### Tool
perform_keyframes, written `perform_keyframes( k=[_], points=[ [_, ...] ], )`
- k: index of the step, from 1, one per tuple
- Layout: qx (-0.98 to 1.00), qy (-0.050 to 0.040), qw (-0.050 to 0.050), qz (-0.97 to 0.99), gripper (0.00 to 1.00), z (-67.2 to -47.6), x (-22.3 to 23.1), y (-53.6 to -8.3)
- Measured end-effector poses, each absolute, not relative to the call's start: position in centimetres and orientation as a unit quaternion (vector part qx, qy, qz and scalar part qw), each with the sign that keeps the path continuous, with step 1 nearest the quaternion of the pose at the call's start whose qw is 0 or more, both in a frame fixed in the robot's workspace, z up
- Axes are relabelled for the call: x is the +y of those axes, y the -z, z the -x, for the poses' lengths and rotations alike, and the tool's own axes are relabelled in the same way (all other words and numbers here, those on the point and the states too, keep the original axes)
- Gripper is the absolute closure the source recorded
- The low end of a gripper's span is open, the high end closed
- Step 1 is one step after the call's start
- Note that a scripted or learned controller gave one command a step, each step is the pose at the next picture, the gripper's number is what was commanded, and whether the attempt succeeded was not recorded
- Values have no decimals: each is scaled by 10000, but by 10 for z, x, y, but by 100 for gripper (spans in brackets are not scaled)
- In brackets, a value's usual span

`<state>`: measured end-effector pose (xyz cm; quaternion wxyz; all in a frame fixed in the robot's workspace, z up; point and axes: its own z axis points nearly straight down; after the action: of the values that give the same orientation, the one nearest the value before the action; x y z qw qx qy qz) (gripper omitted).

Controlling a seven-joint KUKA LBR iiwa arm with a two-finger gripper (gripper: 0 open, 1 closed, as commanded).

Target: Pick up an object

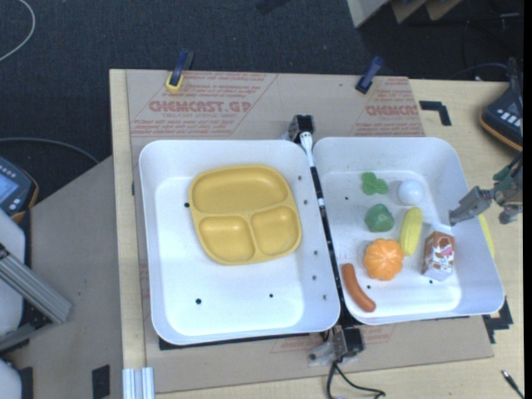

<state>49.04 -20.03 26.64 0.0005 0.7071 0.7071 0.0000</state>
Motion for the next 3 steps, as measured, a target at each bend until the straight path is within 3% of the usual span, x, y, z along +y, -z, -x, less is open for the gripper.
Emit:
perform_keyframes(
  k=[1,2,3],
  points=[
    [7086,13,-75,-7056,0,-489,-138,-120],
    [7087,-7,4,-7055,0,-528,-103,-83],
    [7069,-10,23,-7073,100,-527,-106,-95]
  ],
)
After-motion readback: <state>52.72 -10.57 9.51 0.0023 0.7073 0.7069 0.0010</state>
